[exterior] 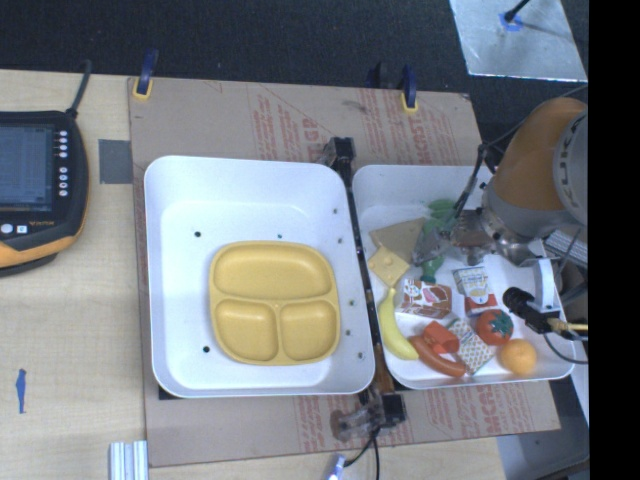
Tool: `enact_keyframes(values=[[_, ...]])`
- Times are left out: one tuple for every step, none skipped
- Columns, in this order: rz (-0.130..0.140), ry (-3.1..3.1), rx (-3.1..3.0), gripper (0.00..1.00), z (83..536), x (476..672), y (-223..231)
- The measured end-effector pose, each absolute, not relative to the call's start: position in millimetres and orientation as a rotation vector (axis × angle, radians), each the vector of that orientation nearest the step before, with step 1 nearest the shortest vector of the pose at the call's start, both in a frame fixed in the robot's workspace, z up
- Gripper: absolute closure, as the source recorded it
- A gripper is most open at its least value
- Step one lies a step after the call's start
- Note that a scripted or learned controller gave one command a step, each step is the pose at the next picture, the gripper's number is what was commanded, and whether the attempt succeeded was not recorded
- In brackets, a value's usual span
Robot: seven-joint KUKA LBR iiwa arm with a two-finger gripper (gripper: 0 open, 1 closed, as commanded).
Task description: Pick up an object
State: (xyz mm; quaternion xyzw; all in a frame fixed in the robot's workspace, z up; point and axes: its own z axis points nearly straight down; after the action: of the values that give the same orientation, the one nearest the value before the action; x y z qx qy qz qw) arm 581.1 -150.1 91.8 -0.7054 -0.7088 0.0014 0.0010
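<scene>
The gripper (pixel 436 251) sits low in the right bin (pixel 400 183) among the toy food. Whether it grips anything, I cannot tell. Nothing looks lifted yet, so the pick remains.

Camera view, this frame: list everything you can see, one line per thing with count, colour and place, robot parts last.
Bins: two, white, side by side on the bench.
Divided tray: one, yellow, in the left bin.
Banana: one, yellow, right bin, left edge.
Cheese wedge: one, pale yellow, right bin, above the banana.
Tomato: one, red, right bin, near corner.
Orange: one, orange, right bin, beside the tomato.
Carrot: one, red-orange, right bin, near edge.
Small packets: several, mostly white and red, right bin, middle.
Teach pendant: one, black and orange, far left.
Clamps: two, blue, cardboard's far edge.
Arm: one, grey with an orange band, over the right bin.
Gripper: one, dark, low among the items.
</scene>
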Motion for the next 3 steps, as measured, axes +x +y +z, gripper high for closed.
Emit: enact_keyframes(values=[[0.005,-2.221,-2.216,0.0,91.6,655.8,-134.2],[0.005,-2.225,-2.214,0.0,91.4,547.8,-113.5],[0.008,-2.228,-2.21,1.0,101.7,547.8,-114.4]])
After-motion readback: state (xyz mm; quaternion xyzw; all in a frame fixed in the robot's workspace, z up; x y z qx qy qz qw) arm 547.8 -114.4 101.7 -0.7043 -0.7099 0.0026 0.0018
